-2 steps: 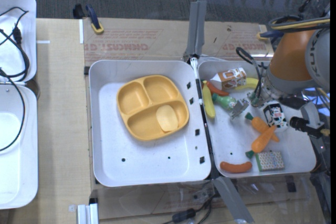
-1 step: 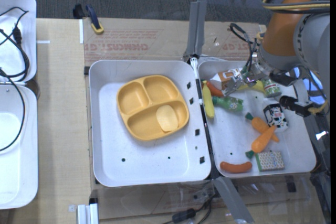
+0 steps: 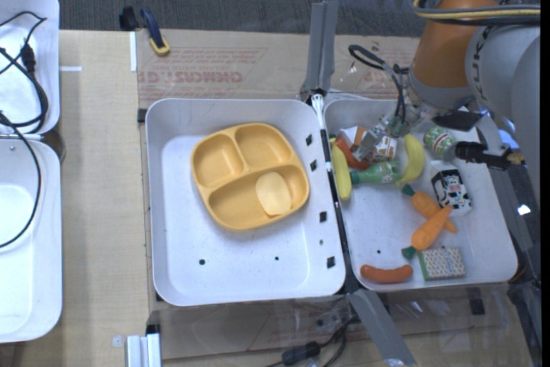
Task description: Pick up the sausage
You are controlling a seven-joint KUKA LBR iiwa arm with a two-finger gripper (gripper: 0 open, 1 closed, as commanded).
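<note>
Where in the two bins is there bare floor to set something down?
Left bin: bare floor in front of the yellow plate. Right bin: a bare patch between banana, carrots and sausage. Its far end by the claw is crowded.

red mirrored print on the cardboard sheet point(image 3: 225, 64), too faint to read

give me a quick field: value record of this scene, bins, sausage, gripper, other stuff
left bin: holds a yellow divided plate
right bin: holds the sausage and a jumble of toy food
sausage: lies flat near the front edge of the right bin, apart from the gripper
gripper: low over the back of the right bin, among the clutter
near sausage: carrots and a small patterned block
other items: bananas, green bottle
task state: sausage not yet picked up
</note>
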